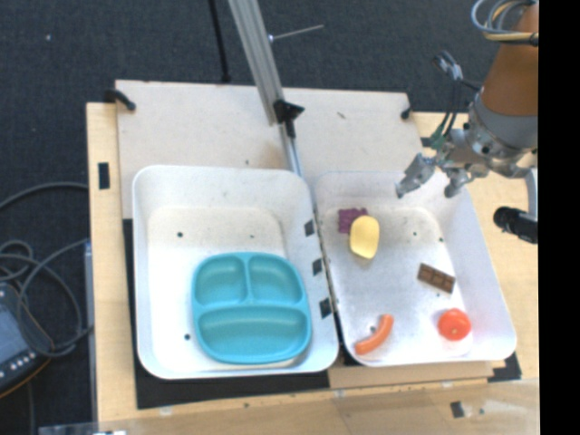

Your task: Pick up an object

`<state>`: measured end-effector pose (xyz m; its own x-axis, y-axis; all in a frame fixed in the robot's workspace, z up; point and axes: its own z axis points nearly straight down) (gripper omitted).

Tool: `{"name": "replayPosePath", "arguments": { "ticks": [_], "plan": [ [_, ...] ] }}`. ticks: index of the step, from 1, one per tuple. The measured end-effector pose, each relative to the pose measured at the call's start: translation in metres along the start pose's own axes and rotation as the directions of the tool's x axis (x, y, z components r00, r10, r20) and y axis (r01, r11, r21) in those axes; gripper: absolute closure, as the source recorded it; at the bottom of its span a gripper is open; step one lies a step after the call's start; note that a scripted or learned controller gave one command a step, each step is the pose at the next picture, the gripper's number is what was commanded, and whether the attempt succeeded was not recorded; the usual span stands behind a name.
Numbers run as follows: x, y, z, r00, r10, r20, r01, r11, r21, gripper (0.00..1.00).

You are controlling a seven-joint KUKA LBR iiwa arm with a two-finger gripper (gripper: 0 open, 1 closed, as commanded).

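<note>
My arm (pixel 504 107) was grey below a broad orange band, with pale looped cables showing near its upper end. The gripper (pixel 431 181) was a grey metal piece ending in two slim light-grey fingers (pixel 410 181), with thin wires beside it.

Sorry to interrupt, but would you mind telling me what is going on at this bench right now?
A grey KUKA arm reaches in from the right, and its gripper hangs open over the back edge of the right bin with nothing between the jaws. In that bin lie a yellow piece touching a purple one, a brown block, an orange-red ball and an orange carrot-like piece. The left bin holds a blue divided tray.
</note>
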<state>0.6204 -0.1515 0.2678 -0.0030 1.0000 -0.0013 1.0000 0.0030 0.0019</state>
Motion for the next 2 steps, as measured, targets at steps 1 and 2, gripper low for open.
{"name": "replayPosePath", "arguments": {
  "ticks": [1,2],
  "plan": [
    [0.0,0.0,0.0,1.0,0.0,0.0,0.0,1.0,0.0,0.0],
    [-0.002,-0.011,0.052,1.0,0.003,0.0,-0.003,1.0,0.006,0.0]
  ]
}}
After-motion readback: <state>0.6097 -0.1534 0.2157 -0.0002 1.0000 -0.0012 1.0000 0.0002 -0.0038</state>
